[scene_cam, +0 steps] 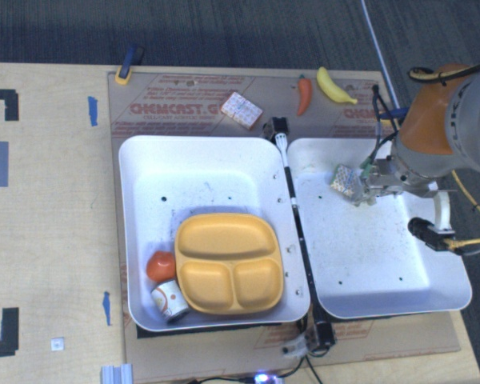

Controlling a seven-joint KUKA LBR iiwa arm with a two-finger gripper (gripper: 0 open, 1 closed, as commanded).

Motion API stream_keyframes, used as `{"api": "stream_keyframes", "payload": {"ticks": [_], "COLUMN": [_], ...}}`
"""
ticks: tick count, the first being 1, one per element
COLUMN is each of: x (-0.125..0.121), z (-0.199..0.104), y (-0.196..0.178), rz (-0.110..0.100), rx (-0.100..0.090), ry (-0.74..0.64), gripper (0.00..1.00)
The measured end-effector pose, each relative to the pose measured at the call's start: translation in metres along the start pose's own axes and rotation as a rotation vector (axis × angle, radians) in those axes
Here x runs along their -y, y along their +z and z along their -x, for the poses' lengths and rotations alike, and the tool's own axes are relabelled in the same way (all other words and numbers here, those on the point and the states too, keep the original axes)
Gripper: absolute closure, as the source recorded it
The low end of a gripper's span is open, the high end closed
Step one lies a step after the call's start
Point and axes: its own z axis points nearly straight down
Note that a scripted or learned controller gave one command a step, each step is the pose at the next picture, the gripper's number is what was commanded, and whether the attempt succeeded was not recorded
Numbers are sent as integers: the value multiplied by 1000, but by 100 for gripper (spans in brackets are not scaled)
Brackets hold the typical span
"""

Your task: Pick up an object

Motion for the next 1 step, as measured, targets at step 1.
{"api": "stream_keyframes", "payload": {"ticks": [1], "x": [70], "z": [6], "y": [-141], "rz": [1], "rx": [0], "ry": [2], "gripper": [100]}}
